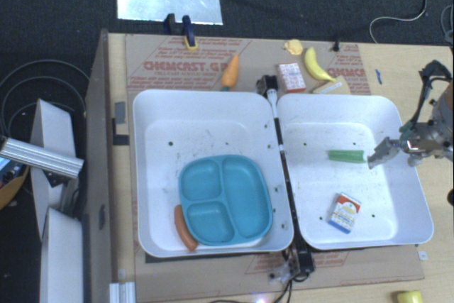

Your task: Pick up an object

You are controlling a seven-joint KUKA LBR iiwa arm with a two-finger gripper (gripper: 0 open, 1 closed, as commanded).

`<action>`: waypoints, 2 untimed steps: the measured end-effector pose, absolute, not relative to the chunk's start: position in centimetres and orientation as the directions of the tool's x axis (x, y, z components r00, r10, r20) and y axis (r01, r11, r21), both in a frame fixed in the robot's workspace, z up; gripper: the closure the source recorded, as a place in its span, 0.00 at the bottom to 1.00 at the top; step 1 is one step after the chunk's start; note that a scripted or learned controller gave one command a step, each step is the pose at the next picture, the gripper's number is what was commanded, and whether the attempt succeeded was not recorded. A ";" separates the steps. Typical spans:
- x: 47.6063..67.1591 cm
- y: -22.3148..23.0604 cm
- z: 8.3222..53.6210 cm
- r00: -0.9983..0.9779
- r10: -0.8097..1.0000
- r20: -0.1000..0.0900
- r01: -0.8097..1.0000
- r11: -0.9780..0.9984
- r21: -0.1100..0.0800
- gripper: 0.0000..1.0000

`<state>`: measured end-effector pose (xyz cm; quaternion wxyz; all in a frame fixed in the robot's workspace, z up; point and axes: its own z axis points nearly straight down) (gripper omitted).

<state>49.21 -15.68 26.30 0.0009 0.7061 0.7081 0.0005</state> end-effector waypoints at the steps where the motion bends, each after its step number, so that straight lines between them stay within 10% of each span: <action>1: 48.6 -11.7 16.6 -0.007 1.000 0.004 1.000 0.007 -0.007 0.00; 2: 48.6 -12.1 11.0 -0.001 1.000 0.001 1.000 0.001 -0.004 0.00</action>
